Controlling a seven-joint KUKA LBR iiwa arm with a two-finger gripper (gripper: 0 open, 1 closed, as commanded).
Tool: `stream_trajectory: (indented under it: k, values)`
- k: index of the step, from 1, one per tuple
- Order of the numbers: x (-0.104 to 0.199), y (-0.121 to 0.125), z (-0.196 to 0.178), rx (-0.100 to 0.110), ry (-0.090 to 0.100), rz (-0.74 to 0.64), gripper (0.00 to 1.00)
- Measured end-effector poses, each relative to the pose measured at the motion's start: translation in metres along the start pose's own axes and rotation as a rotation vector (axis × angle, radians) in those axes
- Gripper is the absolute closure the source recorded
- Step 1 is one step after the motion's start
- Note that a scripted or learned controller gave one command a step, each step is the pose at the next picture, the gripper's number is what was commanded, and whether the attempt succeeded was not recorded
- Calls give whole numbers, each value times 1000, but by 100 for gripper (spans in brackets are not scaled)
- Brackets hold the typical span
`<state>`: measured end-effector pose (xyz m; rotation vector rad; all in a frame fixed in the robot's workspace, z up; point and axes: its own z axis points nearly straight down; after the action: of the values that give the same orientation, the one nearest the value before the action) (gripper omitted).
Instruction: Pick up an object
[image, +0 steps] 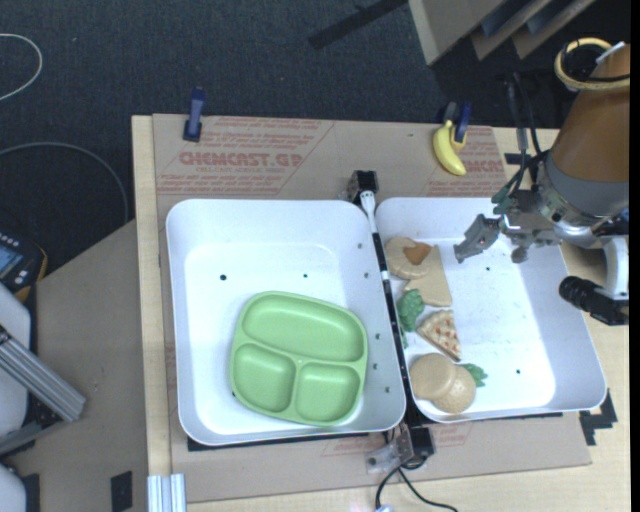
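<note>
My gripper (497, 241) hangs over the upper part of the right bin (520, 320), its two fingers spread open with nothing between them. To its left, along the bin's left wall, lie several toy foods: a tan bread piece (412, 256), a beige slab (434, 288), a green leafy piece (411, 308), a pizza slice (441, 332) and a round bun (440, 382). The nearest of these, the bread piece, sits a short way left of the gripper's left finger.
The left bin (200, 260) holds a green divided plate (298, 356). A yellow banana (449, 152) lies on the cardboard behind the right bin. A black clip (363, 185) sits at the bins' shared rear corner. The right half of the right bin's floor is bare white.
</note>
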<state>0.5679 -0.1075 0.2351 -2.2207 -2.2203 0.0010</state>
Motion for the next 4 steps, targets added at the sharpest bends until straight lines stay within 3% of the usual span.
stream_trajectory:
  k: [1, 2, 3, 4]
  values:
    - [14, -59, 66, 7, 2, 2, 0]
    - [13, -55, 52, -5, -1, 2, 100]
    - [38, -70, -19, -8, -1, -3, 100]
    - [82, -90, 6, 4, 2, -4, 100]
